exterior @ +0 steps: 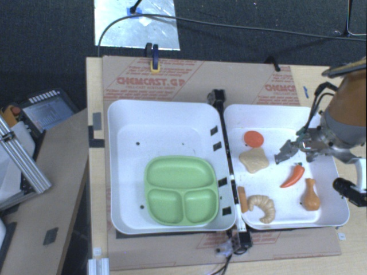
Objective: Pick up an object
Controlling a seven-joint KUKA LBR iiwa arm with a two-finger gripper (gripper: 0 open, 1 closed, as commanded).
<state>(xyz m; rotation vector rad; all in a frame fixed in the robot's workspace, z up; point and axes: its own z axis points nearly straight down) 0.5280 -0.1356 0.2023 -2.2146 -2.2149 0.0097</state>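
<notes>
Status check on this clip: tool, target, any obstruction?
Tool low over right bin, nothing visibly between fingers. Nearest: beige piece, red pepper. Path unobstructed.

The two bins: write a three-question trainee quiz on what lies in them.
1. True or false: the green divided plate lies in the left bin.
2. Which item lies nearest the end effector? A croissant B red chili pepper C round red piece
3. Fill in: the arm reaches over the ____ bin.
Key: 1 true; 2 B; 3 right.
</notes>
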